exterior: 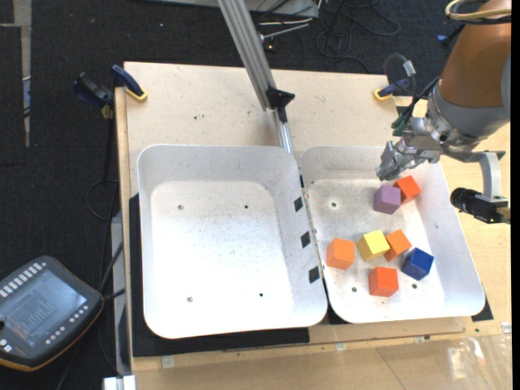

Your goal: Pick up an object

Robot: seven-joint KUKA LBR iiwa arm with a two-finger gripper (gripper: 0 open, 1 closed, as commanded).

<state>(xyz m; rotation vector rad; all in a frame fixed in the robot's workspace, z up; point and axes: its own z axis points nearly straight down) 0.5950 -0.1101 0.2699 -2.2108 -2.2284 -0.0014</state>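
Hovering over the right bin (455, 218), the gripper (392, 166) is sitting just above the purple cube (387, 198) and orange cube (408, 188); its finger opening cannot be judged. Four more cubes are lying nearer the front: orange (341, 253), yellow (374, 244), blue (418, 262), red-orange (383, 281).

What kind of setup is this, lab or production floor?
Most likely a robotics lab bench: two white bins on a clamped board, small coloured blocks as test objects, a teach pendant at the edge, and loose cables behind.

purple cube (387, 198): touching small orange cube (408, 188), right bin
lower cluster: orange cube (341, 253), yellow cube (374, 244), blue cube (418, 263)
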